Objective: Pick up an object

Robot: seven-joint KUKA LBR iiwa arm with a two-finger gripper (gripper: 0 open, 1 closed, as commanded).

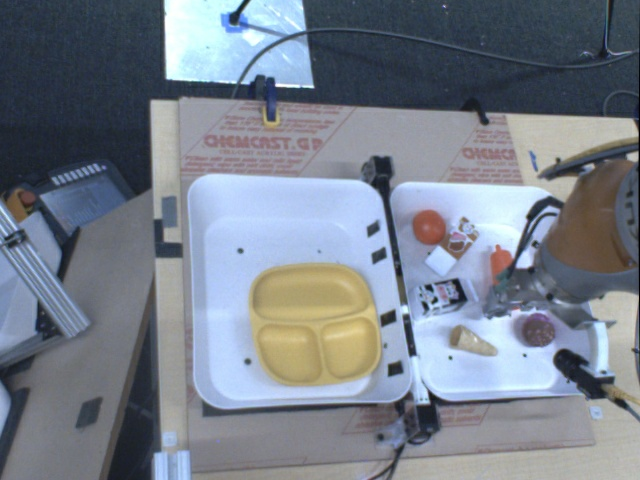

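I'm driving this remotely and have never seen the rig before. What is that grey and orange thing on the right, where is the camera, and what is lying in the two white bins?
You have one fixed camera above the bench, looking down at a slant. The grey and orange shape is the robot arm, reaching in from the right; its tool is low over the right bin. Nothing can be seen held in it. That bin holds small toy foods: an orange ball, a white block, a black and white carton, a cone, a dark red round piece and a small orange piece. The left bin holds a yellow divided tray.
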